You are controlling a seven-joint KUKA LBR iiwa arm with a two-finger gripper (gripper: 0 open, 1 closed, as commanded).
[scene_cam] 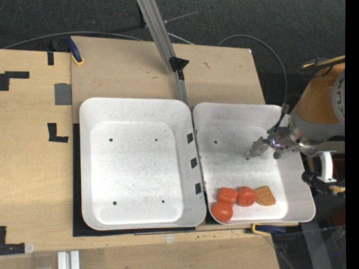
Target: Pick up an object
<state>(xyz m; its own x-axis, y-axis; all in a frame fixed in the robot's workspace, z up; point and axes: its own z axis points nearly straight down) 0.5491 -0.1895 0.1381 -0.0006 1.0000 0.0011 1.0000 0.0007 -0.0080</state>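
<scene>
So the gripper (263,148) hung over the right bin (235,119), roughly mid-bin toward its right side, nothing between its fingers, which looked spread a bit apart. The stuff to grab sat at the bin's near edge: 3 red tomato-looking pieces (231,200) bunched up touching each other, with an orange-tan chunk (265,195) right beside them. The left bin (134,108) sat alongside.

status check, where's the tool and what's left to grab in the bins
Tool over right bin, nothing between its fingers. Three red pieces and tan piece clustered at bin's near edge, apart from tool. Nothing blocking.
</scene>
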